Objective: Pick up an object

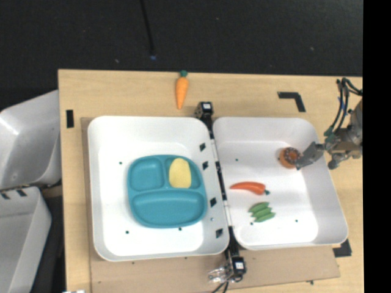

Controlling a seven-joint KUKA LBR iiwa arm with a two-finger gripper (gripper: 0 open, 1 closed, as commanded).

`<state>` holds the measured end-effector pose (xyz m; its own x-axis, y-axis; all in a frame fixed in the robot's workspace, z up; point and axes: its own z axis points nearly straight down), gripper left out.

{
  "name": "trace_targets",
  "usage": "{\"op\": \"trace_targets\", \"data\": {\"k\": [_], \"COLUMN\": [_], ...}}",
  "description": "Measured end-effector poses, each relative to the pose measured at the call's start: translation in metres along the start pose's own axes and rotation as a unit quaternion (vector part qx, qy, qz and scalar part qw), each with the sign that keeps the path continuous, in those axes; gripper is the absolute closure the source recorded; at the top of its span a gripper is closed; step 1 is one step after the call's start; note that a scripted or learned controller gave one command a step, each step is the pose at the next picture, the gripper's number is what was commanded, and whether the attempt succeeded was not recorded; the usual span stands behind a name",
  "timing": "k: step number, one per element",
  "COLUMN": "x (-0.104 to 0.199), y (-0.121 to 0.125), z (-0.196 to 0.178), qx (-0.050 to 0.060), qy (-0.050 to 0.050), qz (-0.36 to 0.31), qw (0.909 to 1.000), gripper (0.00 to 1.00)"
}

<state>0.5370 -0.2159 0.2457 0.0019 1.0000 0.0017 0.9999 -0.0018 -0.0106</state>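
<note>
Camera view: one look down over both shallow white bins, my arm reaching in from the right edge.
Tool: my grey two-finger gripper (303, 156) sat low at the right bin's far right side, tip right by a small round orange-brown object (288, 157).
Tool state: whether it was wide, narrow or holding anything, I could not tell; the tip was too small and blurred.
Task's thing: I judged the round object to be the target, since it lay touching or just beside my tip, near the right bin's (324, 224) right wall.
Handling: it looked like a small toy food piece, so probably light, stiff and a bit slippery; being round, it could have rolled away from a glancing touch.
Where to hold: across its widest middle, closing squarely from above.
Other pieces in right bin: a red-orange chilli pepper (247, 188) and a green pea pod cluster (261, 212), both well apart from my tip.
Left bin (104, 237): a teal divided plastic plate (153, 206) carrying a pale yellow oval piece (179, 172).
Bench: an orange toy carrot (181, 90) lay outside the bins.
</note>
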Motion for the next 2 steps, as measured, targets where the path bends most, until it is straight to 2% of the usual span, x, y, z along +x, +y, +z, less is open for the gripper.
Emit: {"op": "trace_targets", "data": {"k": [1,2], "x": [0.000,-0.002], "y": [0.002,-0.007], "z": [-0.006,0.042], "qx": [-0.006,-0.004], "qy": [-0.001,-0.001], "qz": [-0.002,-0.001], "qw": [1.0000,1.0000], "gripper": [0.00,0.00]}}
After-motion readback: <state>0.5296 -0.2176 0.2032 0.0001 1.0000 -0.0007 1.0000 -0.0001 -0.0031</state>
